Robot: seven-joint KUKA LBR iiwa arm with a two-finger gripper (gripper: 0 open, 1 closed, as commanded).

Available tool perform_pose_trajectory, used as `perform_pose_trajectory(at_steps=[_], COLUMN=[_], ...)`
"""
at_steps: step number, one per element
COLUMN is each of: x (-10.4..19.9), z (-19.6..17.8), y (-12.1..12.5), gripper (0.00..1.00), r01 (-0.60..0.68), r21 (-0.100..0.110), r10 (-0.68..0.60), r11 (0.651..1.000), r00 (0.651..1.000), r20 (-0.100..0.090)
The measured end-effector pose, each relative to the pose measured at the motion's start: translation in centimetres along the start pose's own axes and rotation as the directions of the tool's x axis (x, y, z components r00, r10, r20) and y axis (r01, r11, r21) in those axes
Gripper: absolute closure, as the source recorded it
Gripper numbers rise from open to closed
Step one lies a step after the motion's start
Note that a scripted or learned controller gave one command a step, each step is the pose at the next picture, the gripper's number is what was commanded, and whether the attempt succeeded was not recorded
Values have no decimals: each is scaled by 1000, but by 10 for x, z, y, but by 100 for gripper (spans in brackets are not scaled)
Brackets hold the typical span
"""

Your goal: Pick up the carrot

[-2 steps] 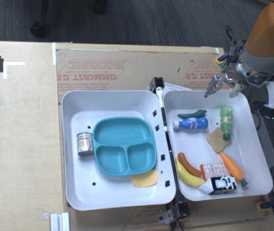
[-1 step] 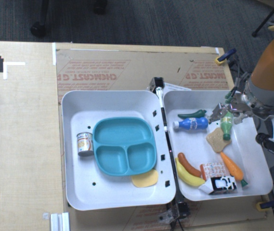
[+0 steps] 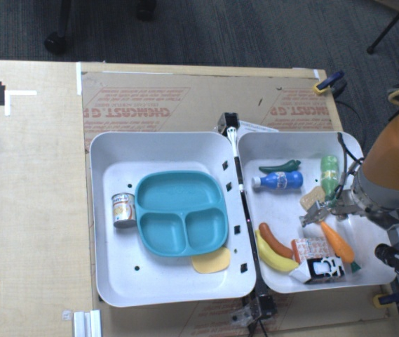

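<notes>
The carrot (image 3: 337,241) is seen in the right bin (image 3: 339,142), at the lower right of the frame, lying at a slant with its green tip toward the lower right corner. The pincer (image 3: 316,215) is placed just above the carrot's upper end, near or touching it; whether it is released or clenched cannot be told. The arm (image 3: 394,163) is seen entering from the right edge, its orange band above the wrist.

Beside the carrot, to its left, a red-and-white packet (image 3: 310,248) and a black-and-white carton (image 3: 323,269) are found. A sausage (image 3: 275,240) and a banana (image 3: 274,255) are laid side by side at the bin's lower left. Higher up, a blue bottle (image 3: 278,181), a green pepper (image 3: 280,166) and a green bottle (image 3: 329,173) are seen.

In the left bin (image 3: 108,258), a teal tray (image 3: 181,213) is set in the middle, a small can (image 3: 123,209) stands just to its left, and a yellow piece (image 3: 211,261) is partly tucked under its lower edge.
</notes>
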State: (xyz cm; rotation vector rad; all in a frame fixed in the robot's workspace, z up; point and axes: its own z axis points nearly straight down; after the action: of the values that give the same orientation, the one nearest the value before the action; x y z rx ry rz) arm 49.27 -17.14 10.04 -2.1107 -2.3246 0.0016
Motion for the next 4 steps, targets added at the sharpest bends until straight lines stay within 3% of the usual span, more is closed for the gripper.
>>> perform_pose_trajectory(at_steps=[1,2,3,4], x=[13,12,12,-5], z=[8,-1,-1,5], y=[-12,-10,-10,-10], gripper=[0,100,0,0], r01=[130,123,123,432], r21=[-4,-8,-8,-13], r10=[-130,-123,-123,-432], r11=[991,992,992,902], r00=[991,992,992,902], r20=[1,3,3,10])
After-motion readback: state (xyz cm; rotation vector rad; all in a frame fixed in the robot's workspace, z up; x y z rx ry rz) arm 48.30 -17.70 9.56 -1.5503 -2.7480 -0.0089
